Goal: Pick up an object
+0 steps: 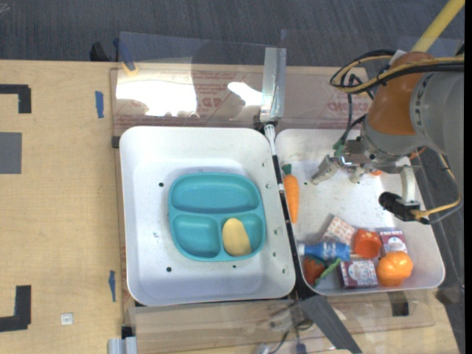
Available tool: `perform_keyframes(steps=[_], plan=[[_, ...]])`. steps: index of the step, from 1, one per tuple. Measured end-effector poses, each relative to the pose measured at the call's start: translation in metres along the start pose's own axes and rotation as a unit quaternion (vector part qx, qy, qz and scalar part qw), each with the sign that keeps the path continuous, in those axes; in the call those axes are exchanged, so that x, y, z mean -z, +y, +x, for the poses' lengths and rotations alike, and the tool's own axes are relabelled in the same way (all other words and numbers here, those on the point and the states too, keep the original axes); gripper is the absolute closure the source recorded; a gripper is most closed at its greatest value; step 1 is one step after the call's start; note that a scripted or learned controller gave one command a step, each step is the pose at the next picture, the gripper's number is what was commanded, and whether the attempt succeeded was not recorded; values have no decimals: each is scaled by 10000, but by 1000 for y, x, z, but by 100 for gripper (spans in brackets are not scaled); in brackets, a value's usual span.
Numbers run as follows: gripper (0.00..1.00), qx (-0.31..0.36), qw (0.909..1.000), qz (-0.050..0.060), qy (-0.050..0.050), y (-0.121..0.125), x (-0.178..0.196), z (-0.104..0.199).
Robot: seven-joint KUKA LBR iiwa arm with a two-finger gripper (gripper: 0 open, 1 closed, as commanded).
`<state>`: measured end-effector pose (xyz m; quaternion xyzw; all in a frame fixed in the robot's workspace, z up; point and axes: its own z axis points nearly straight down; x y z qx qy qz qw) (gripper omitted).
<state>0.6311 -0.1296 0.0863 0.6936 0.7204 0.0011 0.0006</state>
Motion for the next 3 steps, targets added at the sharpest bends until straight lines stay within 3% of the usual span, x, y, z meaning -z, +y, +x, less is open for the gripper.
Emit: perform_keyframes(steps=[1,2,3], plan=[[0,407,9992,-17,-9,-84,2,13],[0,-1493,9888,23,4,-144,14,3],[0,0,10000,-25,-10,-37,1,19]])
